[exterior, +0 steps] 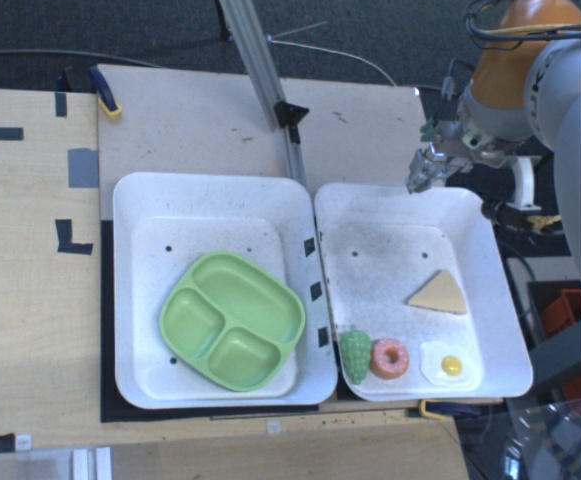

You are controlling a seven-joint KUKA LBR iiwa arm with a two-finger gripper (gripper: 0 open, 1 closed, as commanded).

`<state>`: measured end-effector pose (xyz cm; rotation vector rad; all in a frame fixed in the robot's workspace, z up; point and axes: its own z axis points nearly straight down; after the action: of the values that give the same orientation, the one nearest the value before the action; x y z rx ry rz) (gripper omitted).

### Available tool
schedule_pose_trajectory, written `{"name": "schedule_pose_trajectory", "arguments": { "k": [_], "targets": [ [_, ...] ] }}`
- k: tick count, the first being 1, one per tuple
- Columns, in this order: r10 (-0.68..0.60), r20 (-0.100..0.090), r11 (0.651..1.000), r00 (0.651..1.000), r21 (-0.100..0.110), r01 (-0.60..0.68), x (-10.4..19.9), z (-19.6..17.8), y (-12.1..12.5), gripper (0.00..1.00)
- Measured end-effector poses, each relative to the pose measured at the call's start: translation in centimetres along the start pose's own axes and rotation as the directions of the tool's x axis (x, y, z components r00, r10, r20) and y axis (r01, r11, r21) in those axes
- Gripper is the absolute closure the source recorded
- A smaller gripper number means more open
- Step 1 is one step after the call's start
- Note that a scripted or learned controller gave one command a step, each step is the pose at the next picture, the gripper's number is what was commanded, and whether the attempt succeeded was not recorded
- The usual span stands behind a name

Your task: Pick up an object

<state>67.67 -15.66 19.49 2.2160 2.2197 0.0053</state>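
Pale wooden bench [30, 268], nothing lifted yet: the tool [425, 175] hangs at the right white bin's [490, 278] far rim, grip unreadable, well apart from the tan cheese wedge [438, 294] inside.

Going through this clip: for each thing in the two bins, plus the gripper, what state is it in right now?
green divided plate: right way up in the left bin, compartments bare
cheese wedge: flat in the right bin, apart from the rest
green toy: lying at the right bin's near edge, beside the doughnut
pink doughnut: flat, hole up
fried egg: flat, yolk up
gripper: above the right bin's far edge, carrying nothing
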Motion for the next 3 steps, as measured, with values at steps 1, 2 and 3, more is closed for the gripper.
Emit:
{"name": "schedule_pose_trajectory", "arguments": {
  "k": [1,2,3],
  "targets": [
    [0.000,-0.001,1.000,1.000,0.002,0.000,0.0,-3.6,0.1,1.00],
    [-0.003,-0.002,1.000,1.000,0.007,0.003,4.6,-3.8,-2.5,1.00],
    [-0.005,-0.003,1.000,1.000,0.009,0.005,10.0,-3.2,-3.3,1.00]
  ]
}}
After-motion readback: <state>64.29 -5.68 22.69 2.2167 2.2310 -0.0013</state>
